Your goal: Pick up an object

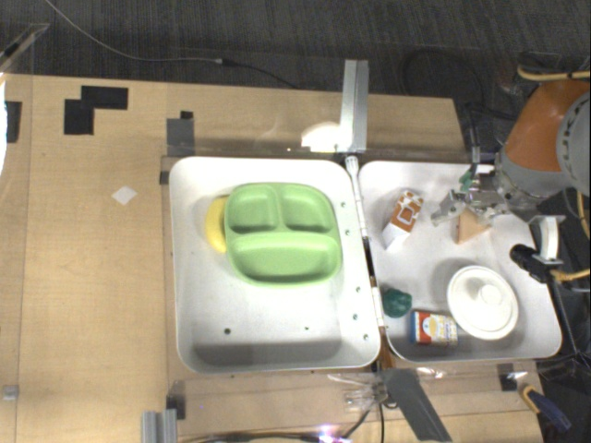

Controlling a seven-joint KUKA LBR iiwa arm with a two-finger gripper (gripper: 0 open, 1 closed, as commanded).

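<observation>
Robotics lab — wooden bench (92,275), two white bins (194,340) (cables about).

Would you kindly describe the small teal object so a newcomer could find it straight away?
Look in the right-hand bin, at its near left corner beside the divider between the bins. The teal object sits just left of a white bowl and above a small can; it is the only dark green-blue, rounded lump there.

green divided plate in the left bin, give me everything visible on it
The green divided plate lies flat and upright in the left bin, toward its far half. It looks like matte plastic, a rounded rectangle with three compartments: two small ones on the far side, one wide one nearer the camera. All three look empty. A yellow object pokes out from under or beside its left edge, touching or nearly so; which one I cannot tell.
</observation>
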